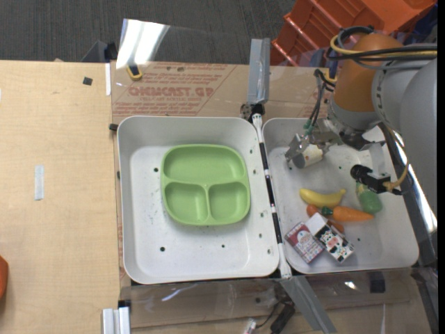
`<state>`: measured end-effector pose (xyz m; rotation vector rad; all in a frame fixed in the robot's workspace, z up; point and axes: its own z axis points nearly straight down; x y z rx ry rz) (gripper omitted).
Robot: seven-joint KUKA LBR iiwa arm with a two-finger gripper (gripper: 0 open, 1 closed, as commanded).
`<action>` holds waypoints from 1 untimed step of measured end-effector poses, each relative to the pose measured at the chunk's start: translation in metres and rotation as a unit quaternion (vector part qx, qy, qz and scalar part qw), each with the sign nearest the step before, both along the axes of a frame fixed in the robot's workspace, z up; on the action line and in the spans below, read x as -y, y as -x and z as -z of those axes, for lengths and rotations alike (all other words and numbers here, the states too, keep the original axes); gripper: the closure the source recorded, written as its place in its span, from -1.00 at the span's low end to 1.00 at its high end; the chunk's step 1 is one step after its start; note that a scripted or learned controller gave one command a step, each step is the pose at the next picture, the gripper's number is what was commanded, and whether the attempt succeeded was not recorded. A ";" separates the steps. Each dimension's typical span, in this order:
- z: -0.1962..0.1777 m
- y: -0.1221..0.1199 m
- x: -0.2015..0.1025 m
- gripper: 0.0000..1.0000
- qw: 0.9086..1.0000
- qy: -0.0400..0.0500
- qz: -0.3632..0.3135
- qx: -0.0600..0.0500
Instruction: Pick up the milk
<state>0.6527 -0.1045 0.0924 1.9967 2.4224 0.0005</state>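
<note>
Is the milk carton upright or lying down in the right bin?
Lying down. The milk carton rests flat on its side on the right bin floor, beside the carrot.

Two shallow white bins sit side by side on the surface before me: the left bin (132, 207) carries one green divided plate (206, 184) with three compartments. The right bin (396, 249) carries one banana (322, 197), one carrot (351, 214), one green vegetable (370, 202), one cow-patterned milk carton (333, 244) and one small red-printed box (303, 241).
</note>
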 end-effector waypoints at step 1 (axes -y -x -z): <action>0.001 0.036 0.003 -1.00 1.000 0.000 -0.001 -0.001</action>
